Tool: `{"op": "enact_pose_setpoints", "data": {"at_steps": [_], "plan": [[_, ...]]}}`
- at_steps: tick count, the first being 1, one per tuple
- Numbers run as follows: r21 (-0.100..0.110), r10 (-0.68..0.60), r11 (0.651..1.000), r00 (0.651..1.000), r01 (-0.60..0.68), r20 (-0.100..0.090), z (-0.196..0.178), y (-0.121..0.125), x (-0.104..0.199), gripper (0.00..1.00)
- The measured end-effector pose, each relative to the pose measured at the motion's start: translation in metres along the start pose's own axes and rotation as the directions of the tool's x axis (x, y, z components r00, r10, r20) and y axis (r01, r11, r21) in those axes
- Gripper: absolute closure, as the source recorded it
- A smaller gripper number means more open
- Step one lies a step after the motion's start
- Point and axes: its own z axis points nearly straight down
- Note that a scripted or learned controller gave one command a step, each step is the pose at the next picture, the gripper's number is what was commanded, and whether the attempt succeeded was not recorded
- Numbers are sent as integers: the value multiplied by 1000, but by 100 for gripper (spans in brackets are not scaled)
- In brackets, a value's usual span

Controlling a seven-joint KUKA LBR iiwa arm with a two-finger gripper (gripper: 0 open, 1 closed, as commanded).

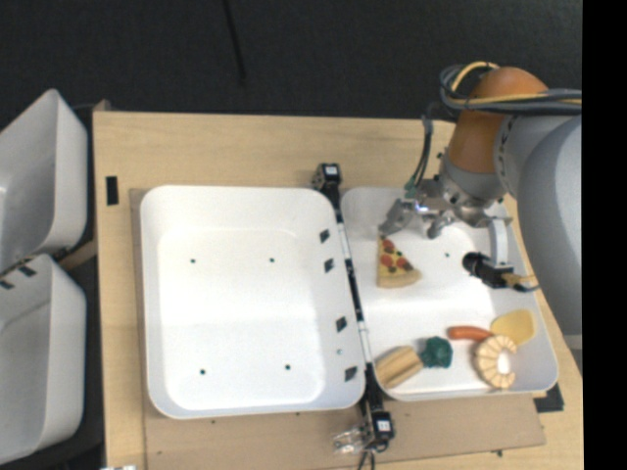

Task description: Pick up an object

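Observation:
My gripper (413,223) hangs over the far part of the right bin (446,297), its two fingers spread apart and nothing between them, so it is open. Just in front of it a toy pizza slice (395,262) lies flat on the bin floor, apart from the fingertips. Along the bin's near edge lie a tan bread block (399,365), a green piece (437,352), a red-orange sausage (468,333), a yellow wedge (515,326) and a striped orange-and-cream piece (496,360).
The left bin (235,302) sits beside the right one, split from it by a rim with black clips (345,262). The grey arm with its orange band (485,130) comes in from the right. White seats (34,184) stand at the far left.

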Motion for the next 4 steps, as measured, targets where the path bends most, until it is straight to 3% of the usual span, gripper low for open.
{"op": "enact_pose_setpoints", "data": {"at_steps": [1, 2, 3, 4], "plan": [[13, -1, 1000, 1000, 1, -4, 1, -36, 33, 0], [6, 2, 1000, 1000, -2, -3, -11, -34, 30, 100], [10, 12, 1000, 1000, -12, 1, -17, -68, -91, 100], [6, 4, 1000, 1000, -4, 0, -28, -65, -85, 100]]}}
